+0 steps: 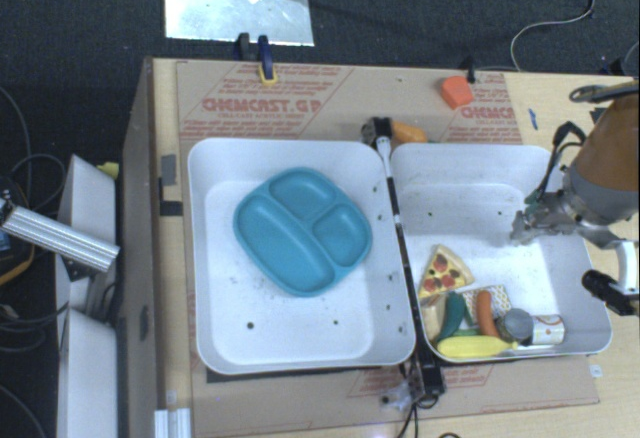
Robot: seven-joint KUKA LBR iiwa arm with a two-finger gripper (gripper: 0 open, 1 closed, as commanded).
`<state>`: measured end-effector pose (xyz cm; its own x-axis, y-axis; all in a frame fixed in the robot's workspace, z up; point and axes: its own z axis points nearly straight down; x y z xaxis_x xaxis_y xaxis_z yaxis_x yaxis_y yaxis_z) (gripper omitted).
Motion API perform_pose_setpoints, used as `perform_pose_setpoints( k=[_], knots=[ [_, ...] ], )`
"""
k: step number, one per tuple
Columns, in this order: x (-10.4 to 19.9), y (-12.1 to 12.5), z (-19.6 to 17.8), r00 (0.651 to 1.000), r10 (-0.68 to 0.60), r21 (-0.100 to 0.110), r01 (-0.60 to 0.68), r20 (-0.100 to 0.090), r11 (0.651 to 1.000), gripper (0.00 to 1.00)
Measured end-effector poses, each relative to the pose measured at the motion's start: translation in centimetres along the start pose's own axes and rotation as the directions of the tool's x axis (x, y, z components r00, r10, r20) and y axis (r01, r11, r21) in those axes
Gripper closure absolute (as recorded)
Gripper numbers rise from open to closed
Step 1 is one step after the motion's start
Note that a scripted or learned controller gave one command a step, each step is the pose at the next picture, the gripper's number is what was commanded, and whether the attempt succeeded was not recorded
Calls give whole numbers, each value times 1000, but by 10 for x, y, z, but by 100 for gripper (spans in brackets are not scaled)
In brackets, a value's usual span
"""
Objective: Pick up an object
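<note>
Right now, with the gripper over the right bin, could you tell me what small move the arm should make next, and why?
Probably a short shift toward the near edge of the right bin. The gripper sits over bare white floor, while the toys, the pizza slice, carrot and banana, are clustered along that near edge. It needs to be above one before descending.

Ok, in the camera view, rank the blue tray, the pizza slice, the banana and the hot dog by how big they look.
Largest to smallest:
1. Blue tray, by far the biggest.
2. Pizza slice and banana: too close to rank, and the banana is partly hidden by other toys.
3. Hot dog, smallest.
</note>
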<state>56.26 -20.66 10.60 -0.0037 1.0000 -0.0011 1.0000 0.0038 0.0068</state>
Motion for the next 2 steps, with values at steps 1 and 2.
perform_pose_setpoints(
  k=[1, 2],
  knots=[
    [0, 1, -11, 1000, -1, -3, 1, 0, 1000, 100],
    [39, 25, -112, 1000, -1, 0, 1, 0, 1000, 100]
  ],
)
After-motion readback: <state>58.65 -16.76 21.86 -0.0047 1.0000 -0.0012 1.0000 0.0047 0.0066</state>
